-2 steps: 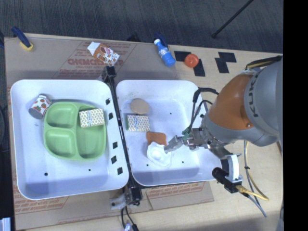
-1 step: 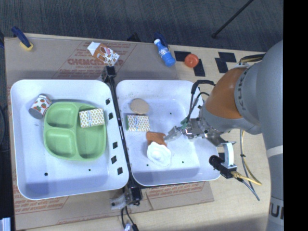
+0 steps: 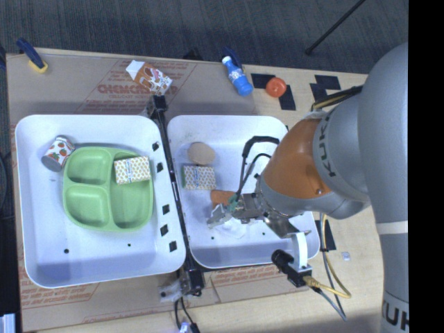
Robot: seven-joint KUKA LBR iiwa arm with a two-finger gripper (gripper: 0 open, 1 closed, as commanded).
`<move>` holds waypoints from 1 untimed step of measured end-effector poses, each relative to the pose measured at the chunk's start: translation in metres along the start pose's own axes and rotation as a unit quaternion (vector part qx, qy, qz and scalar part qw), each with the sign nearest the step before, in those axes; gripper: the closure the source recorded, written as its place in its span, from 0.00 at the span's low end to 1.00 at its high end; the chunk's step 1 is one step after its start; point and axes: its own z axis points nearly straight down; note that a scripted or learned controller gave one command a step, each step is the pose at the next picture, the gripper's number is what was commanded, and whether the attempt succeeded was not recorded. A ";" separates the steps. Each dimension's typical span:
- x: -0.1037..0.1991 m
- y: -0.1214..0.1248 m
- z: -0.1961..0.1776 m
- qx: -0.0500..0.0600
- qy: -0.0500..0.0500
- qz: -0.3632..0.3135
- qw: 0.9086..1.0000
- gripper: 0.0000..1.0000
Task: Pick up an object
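My gripper (image 3: 220,216) is low in the right bin (image 3: 229,252), near its middle, reaching in from the right. An orange object (image 3: 222,196) lies right at the fingers, partly covered by them. A patterned square packet (image 3: 199,177) sits just up and left of the gripper. A tan rounded object (image 3: 202,153) lies beyond that, near the bin's far side. Whether anything is between the fingers is hidden.
The left bin (image 3: 41,255) holds a green divided plate (image 3: 104,193) with a patterned packet (image 3: 132,169) on it, and a small printed cup (image 3: 57,151) at its far left. A blue bottle (image 3: 238,76), an orange cap (image 3: 276,86) and a small carton (image 3: 149,78) lie on the bench behind the bins.
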 end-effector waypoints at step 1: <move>0.021 0.000 0.021 -0.001 -0.001 0.000 1.000 0.00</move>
